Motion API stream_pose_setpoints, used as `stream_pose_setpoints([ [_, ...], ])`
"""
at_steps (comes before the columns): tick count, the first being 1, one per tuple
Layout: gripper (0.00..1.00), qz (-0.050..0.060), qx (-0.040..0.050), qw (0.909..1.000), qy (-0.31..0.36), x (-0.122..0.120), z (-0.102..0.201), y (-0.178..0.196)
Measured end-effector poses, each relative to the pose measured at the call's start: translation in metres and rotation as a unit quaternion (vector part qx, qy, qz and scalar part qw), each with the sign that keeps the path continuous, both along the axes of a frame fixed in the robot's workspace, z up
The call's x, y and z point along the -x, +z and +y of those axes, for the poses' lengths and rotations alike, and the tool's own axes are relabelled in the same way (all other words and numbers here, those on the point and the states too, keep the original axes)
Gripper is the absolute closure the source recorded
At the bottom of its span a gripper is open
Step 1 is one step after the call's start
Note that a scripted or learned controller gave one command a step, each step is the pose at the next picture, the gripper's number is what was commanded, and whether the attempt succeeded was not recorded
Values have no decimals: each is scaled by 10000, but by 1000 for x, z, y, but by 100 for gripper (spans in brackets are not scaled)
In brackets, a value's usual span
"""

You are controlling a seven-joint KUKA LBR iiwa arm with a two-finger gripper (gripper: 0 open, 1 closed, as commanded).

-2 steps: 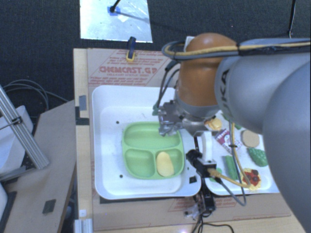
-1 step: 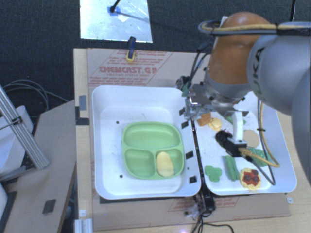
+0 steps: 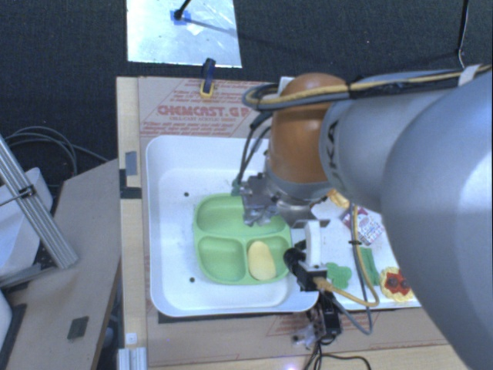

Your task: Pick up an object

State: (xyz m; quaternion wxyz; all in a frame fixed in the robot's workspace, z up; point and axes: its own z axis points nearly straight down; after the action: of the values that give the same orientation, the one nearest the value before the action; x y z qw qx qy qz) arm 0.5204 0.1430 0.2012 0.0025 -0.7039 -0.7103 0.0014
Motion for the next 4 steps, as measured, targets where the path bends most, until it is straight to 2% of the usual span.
stream_pose_setpoints([
  [1,100,-56,4,10000,-42,-18,-20,52],
  [2,100,7,-5,10000,24,6,90,-30],
  [3,0,-30,5,10000,-34,2,83,-25],
  [4,0,-97,-23,9999,-18,-25,92,90],
])
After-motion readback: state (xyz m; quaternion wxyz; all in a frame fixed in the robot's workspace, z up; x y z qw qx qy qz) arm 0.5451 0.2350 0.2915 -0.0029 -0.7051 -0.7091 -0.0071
